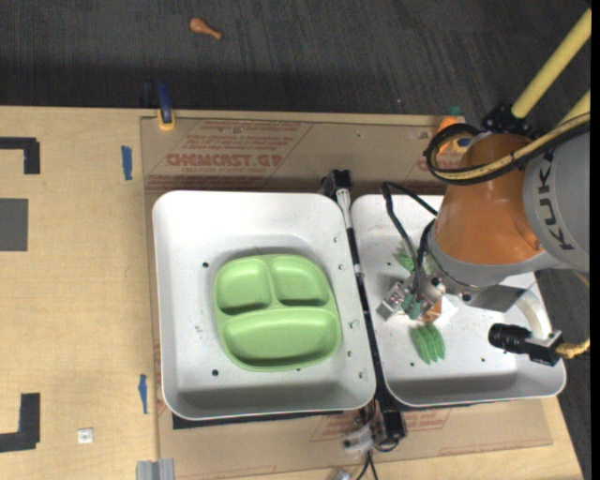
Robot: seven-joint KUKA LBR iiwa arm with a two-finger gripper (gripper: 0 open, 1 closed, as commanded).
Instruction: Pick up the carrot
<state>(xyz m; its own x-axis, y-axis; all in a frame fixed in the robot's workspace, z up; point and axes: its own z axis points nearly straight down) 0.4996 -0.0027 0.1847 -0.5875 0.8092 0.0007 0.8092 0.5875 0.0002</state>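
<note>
Carrot (428,343): located in the right bin (487,380), in its middle part, nearer the divider between the two bins than the outer wall. Its green leafy end is seen plainly and is directed toward the near rim of the bin. A small patch of orange is seen just beyond it, directly under the gripper (417,302). The long axis is thus aligned roughly from far to near in the camera view, with a slight lean. How much of the orange body is present under the tool cannot be determined.

Gripper: positioned low over the far end of the carrot, at or very near its orange part. Whether it is open, closed or clamped on anything cannot be told, as the tip is masked by the wrist above it.

Left bin (171,281): occupied by a green divided plate (277,309), laid flat at its centre.

A small orange object (204,28) is seen on the dark floor beyond the bench.
</note>
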